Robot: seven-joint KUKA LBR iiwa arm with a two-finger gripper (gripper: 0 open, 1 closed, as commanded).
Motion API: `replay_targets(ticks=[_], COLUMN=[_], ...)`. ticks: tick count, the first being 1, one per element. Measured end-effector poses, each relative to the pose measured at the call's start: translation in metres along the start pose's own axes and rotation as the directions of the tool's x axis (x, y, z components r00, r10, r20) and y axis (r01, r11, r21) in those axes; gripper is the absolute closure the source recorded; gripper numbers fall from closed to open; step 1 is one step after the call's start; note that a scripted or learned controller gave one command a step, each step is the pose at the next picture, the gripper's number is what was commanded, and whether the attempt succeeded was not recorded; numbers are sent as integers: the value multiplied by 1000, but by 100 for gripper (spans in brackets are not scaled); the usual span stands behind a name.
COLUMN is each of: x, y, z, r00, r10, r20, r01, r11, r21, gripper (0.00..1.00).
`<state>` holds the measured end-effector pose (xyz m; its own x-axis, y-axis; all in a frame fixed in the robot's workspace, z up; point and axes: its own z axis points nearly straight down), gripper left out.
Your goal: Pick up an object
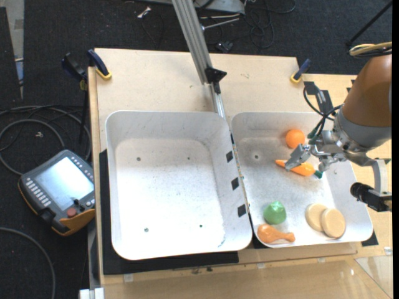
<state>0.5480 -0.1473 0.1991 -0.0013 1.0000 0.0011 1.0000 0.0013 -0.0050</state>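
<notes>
In the right bin (349,192) an orange carrot-shaped piece (293,166) lies on the floor, tip pointing left. My gripper (313,159) is down at the carrot's right end, touching or nearly touching it. An orange ball (295,137) sits just behind the carrot. Near the bin's front edge are a green round object (274,213) and an orange drumstick-shaped piece (275,234). Two tan discs (326,220) overlap at the front right.
The left bin (118,167) stands beside the right one, sharing a raised middle wall (237,179). A slanted metal pole (196,39) rises behind the bins. A teach pendant (57,192) lies off the bench at left.
</notes>
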Motion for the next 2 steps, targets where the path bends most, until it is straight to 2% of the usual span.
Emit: replay_targets(ticks=[1, 2], x=[0, 11], y=[1, 1], z=[-2, 50], r00=[1000, 1000], r10=[2, 2], r20=[1, 0], r01=[-2, -2], r11=[1000, 1000], r21=[-4, 0], gripper=[0, 0])
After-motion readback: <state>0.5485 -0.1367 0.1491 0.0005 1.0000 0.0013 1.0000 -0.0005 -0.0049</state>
